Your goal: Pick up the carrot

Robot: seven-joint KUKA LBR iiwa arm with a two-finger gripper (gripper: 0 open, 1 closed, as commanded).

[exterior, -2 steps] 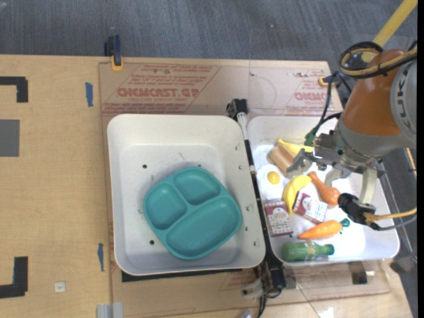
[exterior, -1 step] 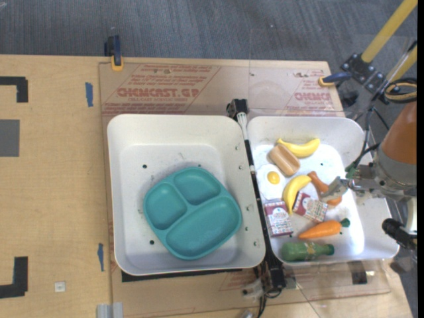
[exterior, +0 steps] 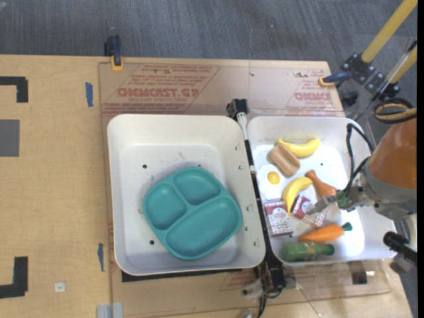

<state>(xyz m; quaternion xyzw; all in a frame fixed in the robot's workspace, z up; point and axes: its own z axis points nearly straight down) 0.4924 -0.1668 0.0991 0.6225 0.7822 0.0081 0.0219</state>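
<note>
From my remote station I see the claw [exterior: 329, 203] low over the right bin [exterior: 358, 249]; whether it is released or clenched I cannot tell, and nothing visibly sits in it. At six o'clock from the claw, near it, lies the carrot [exterior: 322, 233], flat on the bin floor, orange body running toward eight o'clock and a green tuft at its three o'clock end. I judge it a light, rigid plastic toy, smooth and tapered, liable to roll or slip; the thick middle, taken across its width, looks the safest hold. Just below it lies a glossy green vegetable [exterior: 307, 251]. At nine o'clock from the claw are a curved yellow banana [exterior: 295, 191] and a flat printed packet [exterior: 278, 218]; further toward eleven o'clock, a fried egg [exterior: 271, 176], a hot dog [exterior: 285, 159] and a second banana [exterior: 299, 146]. Far at nine o'clock, the left bin [exterior: 126, 177] carries a matte teal divided plate [exterior: 192, 212].
</note>
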